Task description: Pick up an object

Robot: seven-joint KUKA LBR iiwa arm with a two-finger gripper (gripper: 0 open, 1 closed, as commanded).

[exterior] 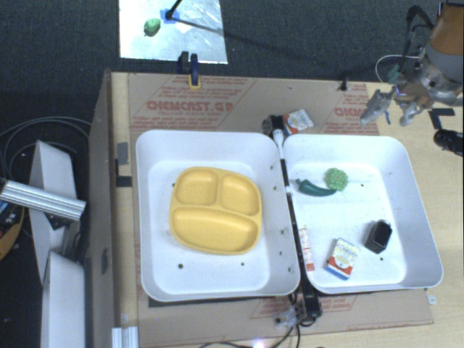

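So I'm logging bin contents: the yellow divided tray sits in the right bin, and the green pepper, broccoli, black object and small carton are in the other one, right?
One thing is off: the camera view shows the yellow divided tray in the left bin, not the right. The green pepper, broccoli, black object and small carton lie in the right bin.

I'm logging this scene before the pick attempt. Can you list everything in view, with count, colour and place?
bins: 2, white, side by side on the bench
tray: 1, yellow, three compartments, in the left bin
broccoli: 1, green, right bin, far side
pepper: 1, dark green, beside the broccoli
black object: 1, right bin, near right side
carton: 1, white, orange and blue, right bin, near edge
packet: 1, white and red, on the cardboard behind the bins
clamp: 1, blue and yellow, far cardboard edge
gripper: 1, grey, open, above the right bin's far right corner
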